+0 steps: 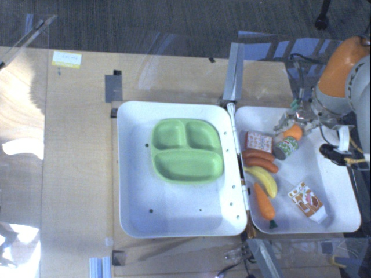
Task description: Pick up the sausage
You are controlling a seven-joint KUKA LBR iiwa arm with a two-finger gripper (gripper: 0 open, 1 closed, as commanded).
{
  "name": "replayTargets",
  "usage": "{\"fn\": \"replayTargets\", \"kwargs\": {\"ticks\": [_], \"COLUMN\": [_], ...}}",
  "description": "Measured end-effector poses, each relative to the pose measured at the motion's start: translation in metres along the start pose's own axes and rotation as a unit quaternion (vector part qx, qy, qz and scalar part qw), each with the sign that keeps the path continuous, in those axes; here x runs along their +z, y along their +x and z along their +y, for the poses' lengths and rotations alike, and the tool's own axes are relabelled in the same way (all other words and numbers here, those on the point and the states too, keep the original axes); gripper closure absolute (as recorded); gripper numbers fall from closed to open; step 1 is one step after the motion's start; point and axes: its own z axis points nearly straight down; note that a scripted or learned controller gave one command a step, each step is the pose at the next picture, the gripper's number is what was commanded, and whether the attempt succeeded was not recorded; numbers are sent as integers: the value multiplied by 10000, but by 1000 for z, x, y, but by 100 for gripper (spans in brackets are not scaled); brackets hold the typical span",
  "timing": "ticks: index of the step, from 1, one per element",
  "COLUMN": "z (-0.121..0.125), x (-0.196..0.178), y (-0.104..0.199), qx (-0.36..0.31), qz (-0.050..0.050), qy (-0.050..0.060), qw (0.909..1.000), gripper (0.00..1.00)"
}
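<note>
Nearest me in the right bin (342, 225) I see a carrot (264, 202) lying by the divider and a small printed packet (306, 200) well apart to its right. Just beyond the carrot is a banana (262, 179), and touching its far side lies the sausage (259, 158), the thing I want: a reddish-orange double link lying crosswise, near the bin's left wall. A small red box (258, 141) sits right behind it, and an orange-capped bottle (288, 141) lies tilted just to its right.

Farther back, my pincer (300, 118) hovers over the bin's far right part, near the bottle's cap; I cannot tell whether it is spread or pressed together from this angle, and I see nothing between its tips.

I judge the sausage to be a light toy, probably smooth and a bit slippery, rounded enough to roll out of a poor pinch. I would take it across its middle, squeezing from the near and far sides, though the banana and box crowd both sides.

The left bin (133, 213) holds a green divided plate (187, 151).
</note>
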Motion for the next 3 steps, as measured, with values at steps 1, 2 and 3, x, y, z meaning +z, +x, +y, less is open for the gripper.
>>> {"fn": "replayTargets", "kwargs": {"ticks": [1, 2, 3], "z": [0, -40, -40], "x": [0, -2, -2], "y": [0, 0, 0], "qx": [0, 45, 46], "qz": [0, -5, -5], "qy": [0, -44, -44], "qw": [10000, 10000, 10000], "gripper": [0, 0, 0]}}
